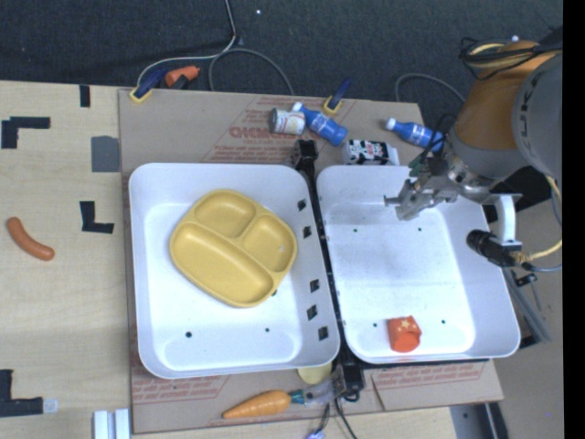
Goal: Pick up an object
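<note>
A grey robot arm with an orange band reaches in from the right, and its end effector [409, 201] hangs over the far part of the right bin [366, 263]. Whether it is apart or together cannot be told from this view, and nothing shows between its tips.

The likely thing to pick up is a small orange block [403, 334]. It lies well apart from the end effector, toward the viewer, close to the right bin's near wall. The bin floor between the two is bare white, so there is open room to travel straight across.

To do the step well, the arm would probably need to move over the block, centre on it, and come straight down. The near wall sits just beyond the block, so a tip landing on that side could strike the rim.

To the end effector's left, past the dark divider [315, 263] between the bins, the left bin [164, 346] holds a yellow tray [234, 245]. Beyond the end effector, on the tabletop [55, 172], lie two small bottles [311, 122], close to the bins' far walls. A carrot [258, 404] lies on the near side, outside the bins.
</note>
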Motion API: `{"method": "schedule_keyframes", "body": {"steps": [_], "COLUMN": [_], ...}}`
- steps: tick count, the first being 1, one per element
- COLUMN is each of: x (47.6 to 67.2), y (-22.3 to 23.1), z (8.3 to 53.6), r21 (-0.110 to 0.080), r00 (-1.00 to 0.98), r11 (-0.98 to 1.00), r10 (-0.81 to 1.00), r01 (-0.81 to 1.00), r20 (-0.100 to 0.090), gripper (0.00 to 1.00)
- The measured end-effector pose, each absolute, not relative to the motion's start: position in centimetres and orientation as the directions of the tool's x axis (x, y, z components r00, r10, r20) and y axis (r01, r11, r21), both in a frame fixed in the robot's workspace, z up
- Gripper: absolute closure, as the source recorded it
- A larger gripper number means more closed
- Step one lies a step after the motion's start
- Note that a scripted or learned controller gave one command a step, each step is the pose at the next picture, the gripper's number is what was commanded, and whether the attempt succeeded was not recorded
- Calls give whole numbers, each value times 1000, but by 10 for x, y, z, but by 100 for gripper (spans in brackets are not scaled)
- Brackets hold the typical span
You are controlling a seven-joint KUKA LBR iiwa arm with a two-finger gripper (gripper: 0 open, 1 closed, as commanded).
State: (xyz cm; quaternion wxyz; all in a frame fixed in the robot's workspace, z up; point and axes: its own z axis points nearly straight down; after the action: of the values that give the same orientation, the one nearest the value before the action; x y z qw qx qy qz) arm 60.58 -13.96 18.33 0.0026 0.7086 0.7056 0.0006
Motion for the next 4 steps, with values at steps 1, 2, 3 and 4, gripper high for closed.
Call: {"method": "schedule_keyframes", "body": {"steps": [1, 2, 3, 4], "x": [574, 588, 591, 589], "y": [-151, -146, -104, -79], "z": [259, 239, 263, 191], "r21": [7, -2, 2, -8], "r00": [0, -1, -6, -2], "r11": [0, 1, 6, 2], "r10": [1000, 1000, 1000, 1000], "r01": [1000, 1000, 1000, 1000], "r20": [-2, -1, 1, 1], "gripper": [100, 100, 100, 100]}}
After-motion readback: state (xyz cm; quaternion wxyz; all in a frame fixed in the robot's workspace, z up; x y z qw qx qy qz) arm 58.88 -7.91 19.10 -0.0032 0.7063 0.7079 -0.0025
